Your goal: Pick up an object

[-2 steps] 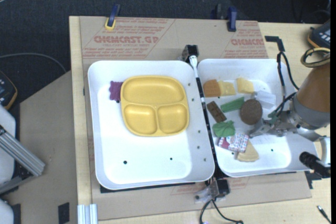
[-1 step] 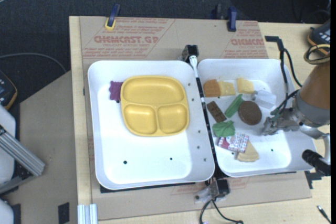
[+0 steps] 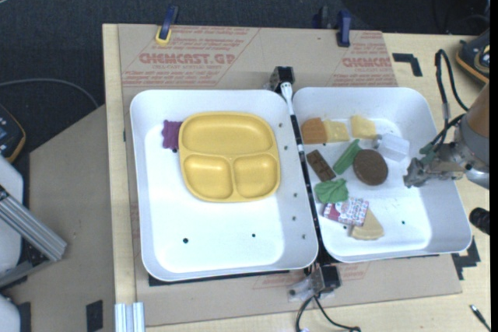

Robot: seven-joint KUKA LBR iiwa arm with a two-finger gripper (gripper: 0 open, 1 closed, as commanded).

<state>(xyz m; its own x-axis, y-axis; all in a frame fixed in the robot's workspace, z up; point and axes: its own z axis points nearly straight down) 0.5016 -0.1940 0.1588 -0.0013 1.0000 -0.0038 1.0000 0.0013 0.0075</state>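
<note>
Gripper hanging over the right white plastic bin [image 3: 416, 225], nothing grabbed

Can't tell if the fingers [image 3: 414, 176] are apart or together; the round brown cookie-like disc [image 3: 370, 167] sits just left of them, near a clear plastic piece [image 3: 393, 145].

The gripper [image 3: 416, 173] is seen at the right of the frame, a little below mid-height, carried by the grey wrist [image 3: 476, 148] (cables are draped over it) entering from the right edge.

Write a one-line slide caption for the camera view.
Gripper poised over right bin of toy food; yellow divided tray in left bin.
</note>
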